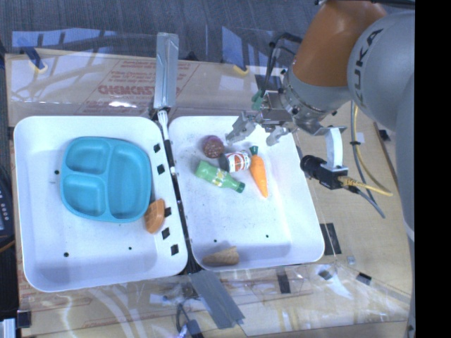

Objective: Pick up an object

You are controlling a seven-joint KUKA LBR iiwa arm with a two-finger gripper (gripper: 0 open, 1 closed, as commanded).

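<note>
My gripper [258, 130] hangs over the back of the right bin [282, 224], its two fingers spread open with nothing between them. Just below it lie a dark red round fruit [213, 146], a small red-labelled can [237, 162], an orange carrot [259, 175] and a green bottle [219, 176], all close together. A brown bread-like piece [221, 257] rests at the bin's front wall.
The left bin [42, 259] holds a blue divided plate [107, 177] and an orange-brown item [155, 215] by its right wall. A grey strip [166, 69] stands behind the divide between the bins. A black connector with cables [320, 172] hangs off the arm at right.
</note>
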